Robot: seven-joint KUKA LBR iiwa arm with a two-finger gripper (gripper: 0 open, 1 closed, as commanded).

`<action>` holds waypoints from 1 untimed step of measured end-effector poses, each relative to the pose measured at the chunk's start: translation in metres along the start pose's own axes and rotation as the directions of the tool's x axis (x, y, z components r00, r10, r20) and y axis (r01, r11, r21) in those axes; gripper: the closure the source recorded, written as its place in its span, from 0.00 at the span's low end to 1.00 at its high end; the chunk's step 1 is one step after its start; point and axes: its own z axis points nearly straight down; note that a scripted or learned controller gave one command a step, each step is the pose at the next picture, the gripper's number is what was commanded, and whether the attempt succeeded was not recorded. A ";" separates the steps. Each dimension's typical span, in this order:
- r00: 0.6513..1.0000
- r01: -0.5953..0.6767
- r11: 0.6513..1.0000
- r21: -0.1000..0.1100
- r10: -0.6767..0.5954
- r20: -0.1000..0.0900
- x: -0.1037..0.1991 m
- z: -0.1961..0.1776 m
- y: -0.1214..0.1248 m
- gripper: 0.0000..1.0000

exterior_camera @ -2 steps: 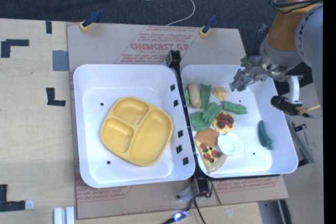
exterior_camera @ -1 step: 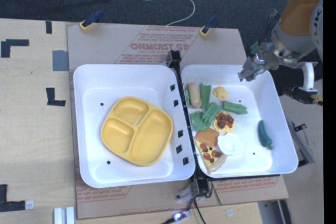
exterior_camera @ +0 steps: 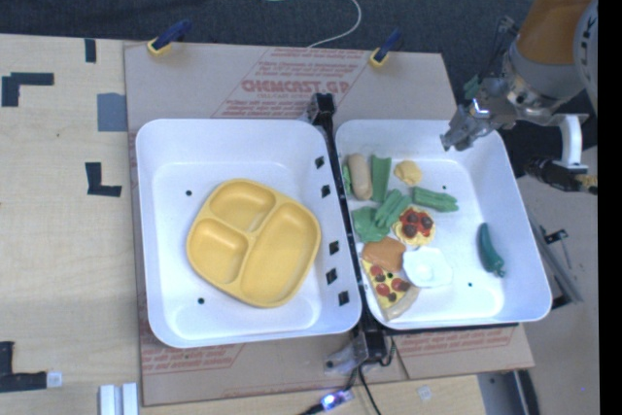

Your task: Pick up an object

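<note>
Right bin (exterior_camera: 520,238); claw (exterior_camera: 460,137) above its far rim.

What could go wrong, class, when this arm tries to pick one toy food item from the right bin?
The pincer hovers at the right bin's far rim, so a straight descent might strike the wall. The pizza slice, fried egg and green beans lie crowded and touching, so a grasp there may pinch two items or push them aside. The lone green pepper lies close to the side wall, leaving little finger room.
</note>
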 end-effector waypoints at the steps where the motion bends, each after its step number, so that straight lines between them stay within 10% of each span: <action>1: 1.000 0.004 1.000 0.002 -0.004 -0.001 0.050 0.008 -0.008 1.00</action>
